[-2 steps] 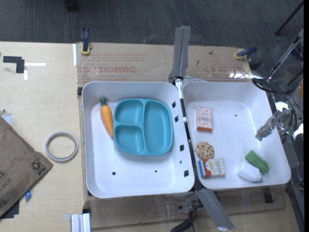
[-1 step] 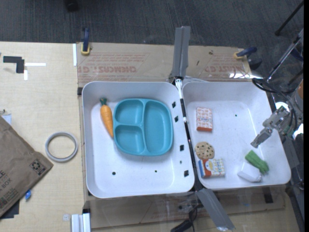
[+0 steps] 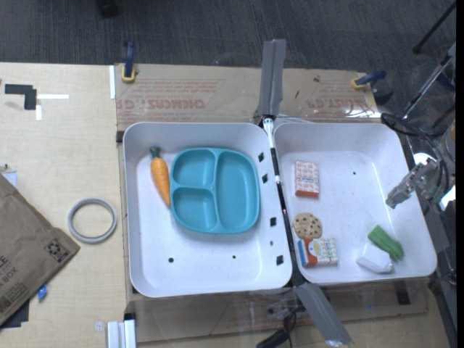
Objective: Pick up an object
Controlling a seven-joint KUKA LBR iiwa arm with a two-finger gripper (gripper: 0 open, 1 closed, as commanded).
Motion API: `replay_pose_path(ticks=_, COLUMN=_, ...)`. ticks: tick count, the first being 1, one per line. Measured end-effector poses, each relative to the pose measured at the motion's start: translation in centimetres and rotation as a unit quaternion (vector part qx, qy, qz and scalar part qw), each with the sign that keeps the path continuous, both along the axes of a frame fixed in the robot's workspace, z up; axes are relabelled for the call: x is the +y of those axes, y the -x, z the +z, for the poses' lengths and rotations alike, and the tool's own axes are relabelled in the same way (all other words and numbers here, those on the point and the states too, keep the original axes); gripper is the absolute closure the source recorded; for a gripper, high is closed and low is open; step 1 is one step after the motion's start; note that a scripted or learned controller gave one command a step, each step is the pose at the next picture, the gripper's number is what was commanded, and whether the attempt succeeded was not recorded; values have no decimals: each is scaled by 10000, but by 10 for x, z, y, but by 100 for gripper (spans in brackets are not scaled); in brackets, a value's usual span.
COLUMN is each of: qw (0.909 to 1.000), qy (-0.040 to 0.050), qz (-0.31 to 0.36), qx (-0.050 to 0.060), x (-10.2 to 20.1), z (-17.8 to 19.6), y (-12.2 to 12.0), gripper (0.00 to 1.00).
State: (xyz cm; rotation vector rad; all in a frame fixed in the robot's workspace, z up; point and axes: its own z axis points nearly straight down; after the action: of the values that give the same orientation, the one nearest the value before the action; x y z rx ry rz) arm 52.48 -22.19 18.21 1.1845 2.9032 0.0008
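1. Dark grey carpet point(image 3: 217, 20) across the top, behind the bench.
2. Pale wooden benchtop point(image 3: 51, 165) on the left, marked with black tape point(image 3: 22, 95) and white tape point(image 3: 52, 97).
3. Cardboard sheet point(image 3: 196, 96) with red print under the bins, clamped at the far corners by a blue clamp point(image 3: 129, 62) and another clamp point(image 3: 370, 80).
4. Tape roll point(image 3: 92, 219) lying flat on the wood, near a brown box point(image 3: 25, 249) at the left edge.
5. Even, soft light; faint shadows.

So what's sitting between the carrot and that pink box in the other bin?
In the camera view, the blue divided plate lies between the carrot and the pink box, along with the rims where the two bins meet.
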Motion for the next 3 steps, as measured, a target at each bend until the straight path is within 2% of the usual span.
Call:
replay_pose_path(ticks=1, qw=9982, qy=-7, qz=-596, qx=17, x=0, z=-10, y=-14, gripper=100)
replay_pose_path(ticks=2, qw=9982, qy=-6, qz=-599, qx=18, x=0, z=-10, y=-14, gripper=0)
replay_pose_path(ticks=3, qw=9990, qy=-8, qz=-439, qx=22, x=0, z=-90, y=21, gripper=0)
